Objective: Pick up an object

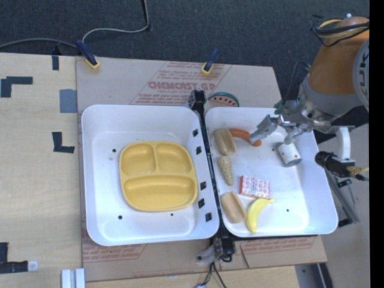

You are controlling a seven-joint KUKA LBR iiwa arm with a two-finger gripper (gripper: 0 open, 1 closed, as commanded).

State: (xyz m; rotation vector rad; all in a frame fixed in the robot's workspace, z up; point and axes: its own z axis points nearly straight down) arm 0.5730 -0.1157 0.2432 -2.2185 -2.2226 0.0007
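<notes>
The claw hangs over the back part of the right bin. Its two fingers are spread wide apart. One finger points toward the middle of the desk and the other points toward the front. Nothing sits between them, so the claw holds nothing.

The tip of the first finger is right beside the end of an orange carrot toy. I cannot tell if they touch. Just under the other finger lies a small white tube with a dark end.

Above the claw is the big arm, with its orange band and grey wrist. It comes in from the right.

The other things to pick all lie in the right bin. A tan bread roll lies next to the carrot toy. A pale corn cob lies in front of the roll, near the wall between the bins. A red and white packet lies flat near the middle of the bin. At the front, a bun and a yellow banana lie side by side, close together.

The left bin holds a yellow plate with three parts.

Both bins sit on brown cardboard on the desk. Two yellow and blue clips grip the back edge of the cardboard.
</notes>
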